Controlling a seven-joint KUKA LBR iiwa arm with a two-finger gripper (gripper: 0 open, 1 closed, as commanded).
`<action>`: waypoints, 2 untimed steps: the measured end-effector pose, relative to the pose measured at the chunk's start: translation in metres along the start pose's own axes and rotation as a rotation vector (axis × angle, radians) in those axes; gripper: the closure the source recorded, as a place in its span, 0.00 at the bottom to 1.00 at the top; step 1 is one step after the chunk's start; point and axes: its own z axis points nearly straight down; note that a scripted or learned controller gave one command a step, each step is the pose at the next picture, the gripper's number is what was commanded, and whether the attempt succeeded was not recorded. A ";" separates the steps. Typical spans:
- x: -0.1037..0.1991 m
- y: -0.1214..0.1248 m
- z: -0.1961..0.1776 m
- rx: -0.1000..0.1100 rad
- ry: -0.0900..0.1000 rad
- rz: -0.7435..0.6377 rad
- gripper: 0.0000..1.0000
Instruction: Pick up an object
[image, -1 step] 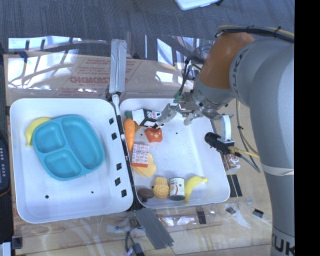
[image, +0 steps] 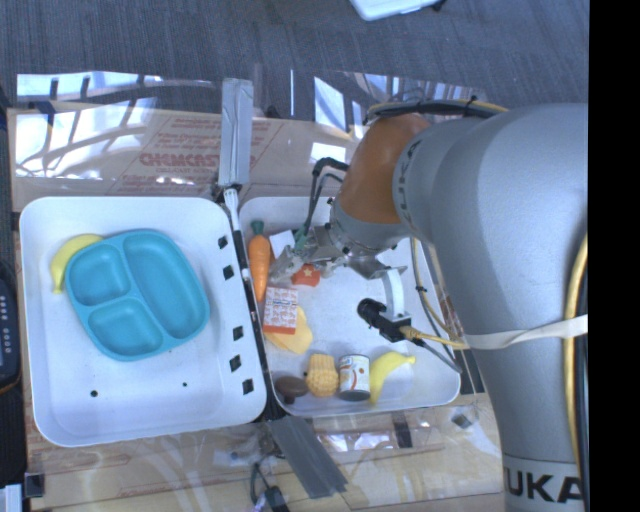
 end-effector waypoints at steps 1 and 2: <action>0.001 0.000 -0.010 0.001 0.002 -0.004 1.00; 0.072 0.038 -0.106 -0.012 0.003 -0.059 1.00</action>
